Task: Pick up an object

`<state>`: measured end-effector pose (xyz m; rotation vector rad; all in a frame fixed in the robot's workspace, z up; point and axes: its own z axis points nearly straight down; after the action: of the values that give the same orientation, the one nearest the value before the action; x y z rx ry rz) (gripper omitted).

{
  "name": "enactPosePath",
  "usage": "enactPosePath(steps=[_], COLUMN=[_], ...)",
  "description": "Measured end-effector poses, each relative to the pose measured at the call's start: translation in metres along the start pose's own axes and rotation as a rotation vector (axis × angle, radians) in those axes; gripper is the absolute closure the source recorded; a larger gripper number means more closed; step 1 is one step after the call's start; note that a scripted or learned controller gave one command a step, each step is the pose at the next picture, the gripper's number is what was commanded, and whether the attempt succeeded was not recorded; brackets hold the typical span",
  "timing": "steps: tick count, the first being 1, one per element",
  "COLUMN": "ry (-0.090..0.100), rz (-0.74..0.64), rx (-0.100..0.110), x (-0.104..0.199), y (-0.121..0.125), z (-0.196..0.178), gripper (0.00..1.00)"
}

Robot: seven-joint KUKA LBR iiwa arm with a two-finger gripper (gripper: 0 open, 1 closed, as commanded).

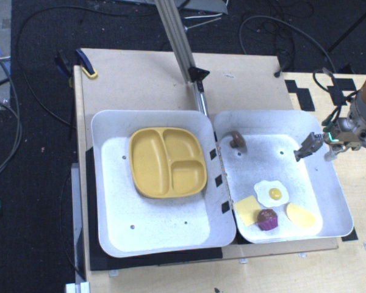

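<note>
Approach step. The tool (317, 144) hovers at the right bin's (338, 188) upper right edge, apparently open and holding nothing, though the view is poor. The fried egg (272, 193) lies lower centre. Next: move lower left, descend, close.

Setting was a robotics lab test cell, not a home or kitchen. A pale wooden bench (171, 81) stood on dark carpet (36, 163), with loose black cables (30, 96) looped across the floor on both sides. An aluminium pole (177, 35) on a metal base rose at a slant behind the bench. Two shallow white bins (110, 224) sat side by side on a black mat, holding plastic toy food (271, 194) and a yellow divided tray (168, 162). Black marker squares (302, 96) were fixed to the bench's right part.
</note>
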<state>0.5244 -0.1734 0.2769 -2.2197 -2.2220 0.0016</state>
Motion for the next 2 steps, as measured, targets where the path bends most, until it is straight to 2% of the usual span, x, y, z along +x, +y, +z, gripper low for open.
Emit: enactPosePath(steps=[1,2], ry=[0.0,0.001], rz=[0.0,0.002], rx=[-0.001,0.003], x=[0.0,0.007], y=[0.0,-0.005], z=[0.0,0.059], gripper=[0.0,0.0])
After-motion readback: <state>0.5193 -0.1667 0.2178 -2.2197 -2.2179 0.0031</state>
